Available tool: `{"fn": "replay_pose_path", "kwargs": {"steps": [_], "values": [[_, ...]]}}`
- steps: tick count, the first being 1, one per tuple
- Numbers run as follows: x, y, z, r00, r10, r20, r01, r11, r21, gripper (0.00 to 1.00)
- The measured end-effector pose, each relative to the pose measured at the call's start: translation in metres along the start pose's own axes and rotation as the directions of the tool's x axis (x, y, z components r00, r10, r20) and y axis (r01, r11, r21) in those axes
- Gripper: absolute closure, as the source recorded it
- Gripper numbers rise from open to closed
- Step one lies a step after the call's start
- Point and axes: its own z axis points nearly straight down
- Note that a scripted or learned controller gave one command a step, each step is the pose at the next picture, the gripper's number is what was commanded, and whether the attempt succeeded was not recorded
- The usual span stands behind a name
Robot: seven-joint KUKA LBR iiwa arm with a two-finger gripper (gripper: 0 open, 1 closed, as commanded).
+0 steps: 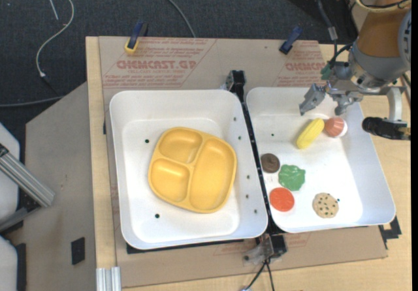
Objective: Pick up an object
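Divided yellow plate (192, 169) in left bin (124, 110)

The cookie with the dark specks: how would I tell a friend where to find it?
Look in the right bin, the one holding small toy foods. Go to its front right corner, the part nearest the camera. The cookie is the tan disc dotted with dark chips, right of the plain orange-red disc.
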Motion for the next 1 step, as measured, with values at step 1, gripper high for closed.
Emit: {"fn": "replay_pose_path", "kwargs": {"steps": [1], "values": [[0.0006, 0.0029, -0.0098, 1.0, -0.003, 0.002, 0.003, 1.0, -0.016, 0.0]]}}
